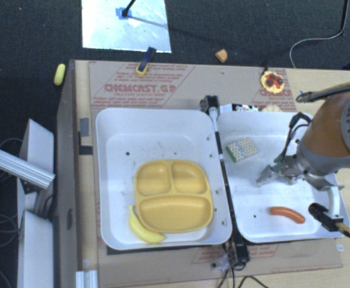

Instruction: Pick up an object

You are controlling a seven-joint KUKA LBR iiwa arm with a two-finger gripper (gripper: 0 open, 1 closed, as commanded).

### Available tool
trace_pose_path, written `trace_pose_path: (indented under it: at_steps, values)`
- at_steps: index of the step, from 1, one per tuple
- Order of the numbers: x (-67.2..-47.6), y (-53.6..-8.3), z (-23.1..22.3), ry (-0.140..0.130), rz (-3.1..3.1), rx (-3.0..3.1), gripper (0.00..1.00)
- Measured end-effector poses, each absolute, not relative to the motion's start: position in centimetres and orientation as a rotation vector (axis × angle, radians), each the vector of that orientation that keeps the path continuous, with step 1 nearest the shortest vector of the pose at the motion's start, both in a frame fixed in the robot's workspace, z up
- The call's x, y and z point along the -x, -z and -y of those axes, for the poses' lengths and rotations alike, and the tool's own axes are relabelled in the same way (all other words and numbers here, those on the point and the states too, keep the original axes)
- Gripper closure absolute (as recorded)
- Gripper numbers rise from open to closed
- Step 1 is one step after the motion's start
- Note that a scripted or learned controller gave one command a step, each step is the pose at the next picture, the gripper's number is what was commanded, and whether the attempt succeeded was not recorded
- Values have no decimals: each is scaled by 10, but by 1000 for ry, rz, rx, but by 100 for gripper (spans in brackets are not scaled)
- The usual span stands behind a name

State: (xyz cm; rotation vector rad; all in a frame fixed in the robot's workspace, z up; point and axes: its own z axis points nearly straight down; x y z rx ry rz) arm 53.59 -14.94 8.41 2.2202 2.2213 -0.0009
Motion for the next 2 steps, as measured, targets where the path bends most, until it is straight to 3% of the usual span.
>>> trace_pose_path:
  at_steps: [1, 2]
  values:
    - [-615, -85, 93, -5, -2226, -2215, 0]
    - [-611, -85, 113, -1, -2222, -2218, 0]
